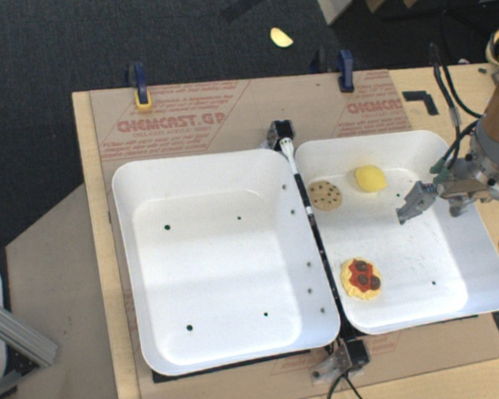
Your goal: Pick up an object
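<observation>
Counter: a flat counter of pale brown board [222, 108] with red printed letters, which carries two shallow white plastic bins side by side.
Left bin: the shallow white bin at the 9 o'clock side [151, 275] shows a bare floor with a few small dark dots.
Right bin: the shallow white bin at the 3 o'clock side [472, 290] holds three small things.
Things to pick: a round brown toy cookie with dark chips [324, 195] lies at about 10 o'clock in the right bin, near the wall between the bins. A small round yellow piece like a lemon [370, 178] lies just beside it, toward 12 o'clock. A little round toy pizza with red and dark topping [361, 278] lies at about 7 o'clock, well apart from the other two.
Pincer: the grey two-finger pincer [412, 205] reaches in from 3 o'clock and hangs above the middle of the right bin. I cannot tell if it is wide or narrow; nothing shows inside it.
Nearest thing: the yellow piece, toward 10 o'clock from the pincer, near but apart.
Progress: in my judgement the task is at its early part. All three things rest on the bin floor; none is lifted.
What is left: to go down over one thing, grip it and raise it.
</observation>
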`<state>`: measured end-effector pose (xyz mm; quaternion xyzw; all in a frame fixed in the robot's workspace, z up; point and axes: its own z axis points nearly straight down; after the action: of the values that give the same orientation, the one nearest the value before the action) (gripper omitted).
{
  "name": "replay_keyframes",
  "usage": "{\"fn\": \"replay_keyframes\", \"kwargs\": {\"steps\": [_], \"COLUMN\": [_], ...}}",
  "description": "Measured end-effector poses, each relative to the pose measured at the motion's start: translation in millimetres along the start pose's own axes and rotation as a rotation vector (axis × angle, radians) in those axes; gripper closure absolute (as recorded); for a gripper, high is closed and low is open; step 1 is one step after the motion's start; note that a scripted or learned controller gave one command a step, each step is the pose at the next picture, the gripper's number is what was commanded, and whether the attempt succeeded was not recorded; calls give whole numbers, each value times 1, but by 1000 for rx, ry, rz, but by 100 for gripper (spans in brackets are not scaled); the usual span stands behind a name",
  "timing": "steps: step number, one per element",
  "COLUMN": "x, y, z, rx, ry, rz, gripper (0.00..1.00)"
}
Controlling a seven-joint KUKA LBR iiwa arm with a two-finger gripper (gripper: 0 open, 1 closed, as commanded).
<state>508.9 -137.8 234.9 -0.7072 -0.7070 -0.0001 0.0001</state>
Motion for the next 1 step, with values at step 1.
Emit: {"fn": "replay_keyframes", "kwargs": {"steps": [1], "x": [44], "y": [5], "z": [135], "rx": [13], "ry": [5], "rz": [-4], "gripper": [0]}}
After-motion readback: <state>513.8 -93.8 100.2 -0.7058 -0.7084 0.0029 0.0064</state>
